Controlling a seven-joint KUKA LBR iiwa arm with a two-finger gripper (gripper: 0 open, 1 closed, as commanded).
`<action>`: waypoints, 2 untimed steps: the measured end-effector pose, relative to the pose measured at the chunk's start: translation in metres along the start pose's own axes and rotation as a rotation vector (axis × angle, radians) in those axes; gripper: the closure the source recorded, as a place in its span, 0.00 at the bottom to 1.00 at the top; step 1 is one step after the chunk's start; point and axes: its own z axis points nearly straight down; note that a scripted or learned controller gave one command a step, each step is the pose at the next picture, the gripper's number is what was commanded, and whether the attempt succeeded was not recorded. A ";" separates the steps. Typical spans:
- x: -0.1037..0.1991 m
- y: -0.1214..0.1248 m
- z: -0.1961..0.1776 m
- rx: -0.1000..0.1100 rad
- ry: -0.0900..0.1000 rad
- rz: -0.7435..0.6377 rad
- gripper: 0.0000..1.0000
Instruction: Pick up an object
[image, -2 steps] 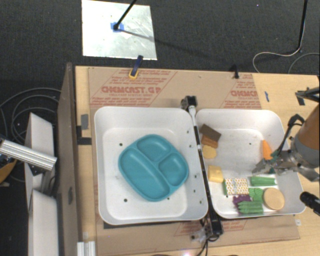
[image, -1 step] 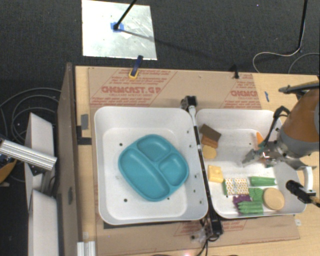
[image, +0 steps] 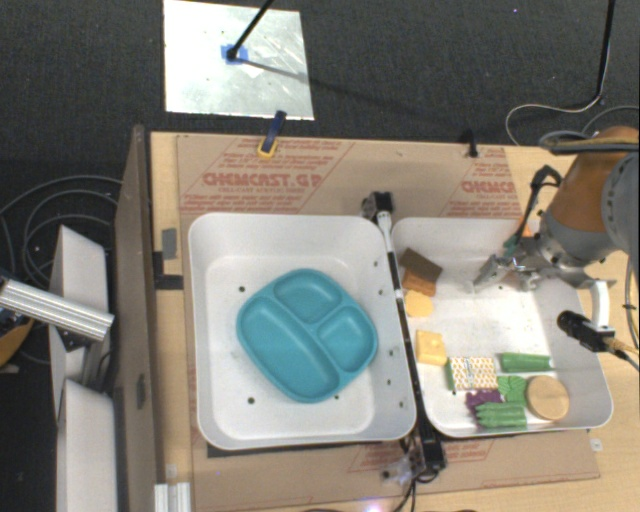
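In the left bin (image: 215, 330), a shallow white tray with rounded corners and a smooth plastic look, lies a teal plate (image: 306, 333) — an oval, matte dish moulded into three compartments, set at a slant near the bin's middle. Everything else sits to the right of that plate, in the right bin (image: 460, 240). Closest to the plate, against the divide between the bins, are a dark brown block (image: 421, 266) and just under it a tan-orange slab (image: 418, 285), touching or nearly so. Lower down is a pale yellow cheese-like wedge (image: 432, 347). Further right of the plate, along the right bin's near wall, a cluster lies close together: a cream, dotted waffle-like piece (image: 473, 372), a purple grape-like bunch (image: 484, 399), a long green pod (image: 524, 362), a ribbed green piece (image: 508, 402) and a round, flat wooden-coloured disc (image: 547, 397).

The arm (image: 590, 205), grey with its orange band, reaches in from the right, far from the plate, its wrist angled down and leftward. The gripper (image: 488, 277) hangs over the bare upper floor of the right bin — its metal fingers point left towards the brown block, apart from it. Nothing shows between them; whether the jaws are spread or pressed together cannot be told.
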 end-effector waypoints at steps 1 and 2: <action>-0.010 -0.097 -0.069 0.002 -0.002 0.010 0.00; 0.022 -0.129 -0.003 -0.015 -0.007 0.009 0.00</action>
